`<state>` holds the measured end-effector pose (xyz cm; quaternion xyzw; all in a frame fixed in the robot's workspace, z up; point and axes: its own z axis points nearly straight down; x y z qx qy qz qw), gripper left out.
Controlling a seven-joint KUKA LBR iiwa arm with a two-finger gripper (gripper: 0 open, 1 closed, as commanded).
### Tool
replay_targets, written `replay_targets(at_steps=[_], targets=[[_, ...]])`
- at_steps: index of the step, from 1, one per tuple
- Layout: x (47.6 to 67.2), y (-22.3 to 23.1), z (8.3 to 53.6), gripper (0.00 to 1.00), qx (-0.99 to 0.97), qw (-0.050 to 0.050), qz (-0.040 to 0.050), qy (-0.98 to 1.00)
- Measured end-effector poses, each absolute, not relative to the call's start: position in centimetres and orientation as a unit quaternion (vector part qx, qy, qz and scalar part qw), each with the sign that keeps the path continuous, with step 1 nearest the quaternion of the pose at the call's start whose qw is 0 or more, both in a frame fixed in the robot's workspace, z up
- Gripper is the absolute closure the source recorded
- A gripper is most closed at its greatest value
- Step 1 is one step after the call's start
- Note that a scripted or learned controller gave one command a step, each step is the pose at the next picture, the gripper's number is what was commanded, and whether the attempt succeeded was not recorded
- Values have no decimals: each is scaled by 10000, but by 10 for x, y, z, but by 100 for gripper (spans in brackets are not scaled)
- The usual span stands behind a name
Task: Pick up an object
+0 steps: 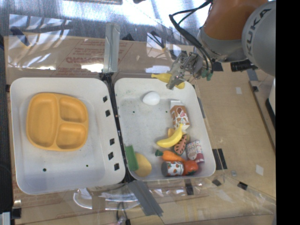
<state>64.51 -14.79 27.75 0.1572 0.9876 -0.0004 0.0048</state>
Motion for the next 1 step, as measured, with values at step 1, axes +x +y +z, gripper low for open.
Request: replay_targets(at_steps=[1], targets=[[636,-82,219,100,1207,-6,3,9927]])
